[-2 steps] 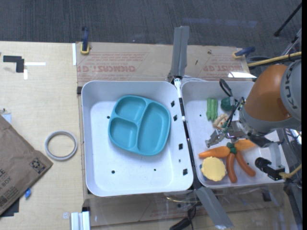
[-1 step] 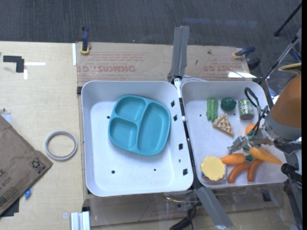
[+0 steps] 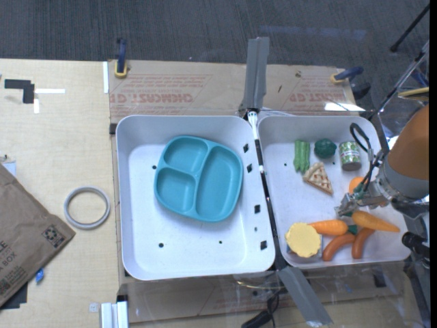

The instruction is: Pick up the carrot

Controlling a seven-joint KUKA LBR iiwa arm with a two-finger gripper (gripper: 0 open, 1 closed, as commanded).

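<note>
From where I'm standing the pincer [image 3: 351,206] sits low in the right bin [image 3: 287,132]; can't tell how far open it is or whether it's got anything. The carrot [image 3: 328,227] lies just below-left of it, next to the yellow round thing [image 3: 303,240]. I'd say come straight down across its middle, avoiding the sausages [image 3: 345,243].

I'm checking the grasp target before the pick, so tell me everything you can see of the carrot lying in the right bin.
The carrot is a small orange toy-like piece with a smooth, plastic look and a green stub at its right end. It lies flat, roughly sideways, on the floor of the right bin near the front. Its left end touches the round yellow piece; a sausage lies just in front. The gripper hovers close to its right.
</note>
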